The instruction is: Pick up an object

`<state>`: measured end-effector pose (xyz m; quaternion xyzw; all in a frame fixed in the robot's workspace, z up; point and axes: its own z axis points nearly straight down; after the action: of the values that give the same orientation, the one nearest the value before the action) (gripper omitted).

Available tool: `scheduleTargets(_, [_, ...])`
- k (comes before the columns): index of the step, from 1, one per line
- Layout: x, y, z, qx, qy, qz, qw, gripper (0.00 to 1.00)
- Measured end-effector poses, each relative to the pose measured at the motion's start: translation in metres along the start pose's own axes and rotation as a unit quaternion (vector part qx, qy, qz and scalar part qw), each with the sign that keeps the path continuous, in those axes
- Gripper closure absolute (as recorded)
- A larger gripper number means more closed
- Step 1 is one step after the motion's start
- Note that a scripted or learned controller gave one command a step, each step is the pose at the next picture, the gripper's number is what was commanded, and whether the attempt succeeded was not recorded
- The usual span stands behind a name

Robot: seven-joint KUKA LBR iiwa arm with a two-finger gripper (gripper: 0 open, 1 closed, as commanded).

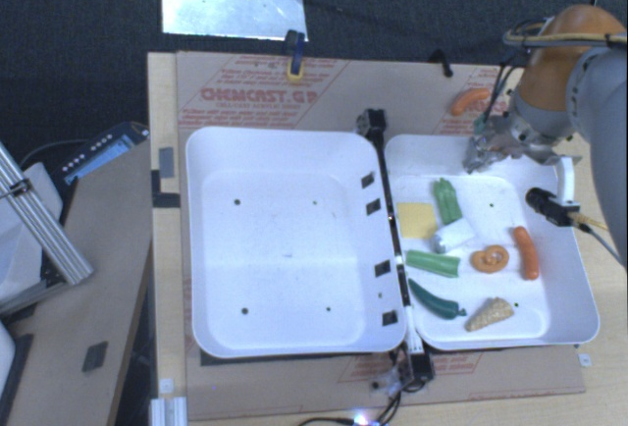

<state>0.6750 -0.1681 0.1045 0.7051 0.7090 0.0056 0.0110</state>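
Looking down, you have the gripper (481,157) at the 12 o'clock rim of the right bin (579,306); whether it is open or closed you cannot tell at this angle. Below it the bin holds a green pepper (447,200), yellow cheese slice (416,219), white cylinder (453,237), green bean pod (433,263), dark green chili (437,300), pretzel (490,259), orange sausage (527,252) and a bread wedge (489,314) at 6 o'clock. The left bin (285,238) sits at 9 o'clock.
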Motion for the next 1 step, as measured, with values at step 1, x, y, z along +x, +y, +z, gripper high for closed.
scheduleTargets(1, [-0.0002,0.0010,-0.0108,-0.001,0.000,-0.001,1.0000,1.00])
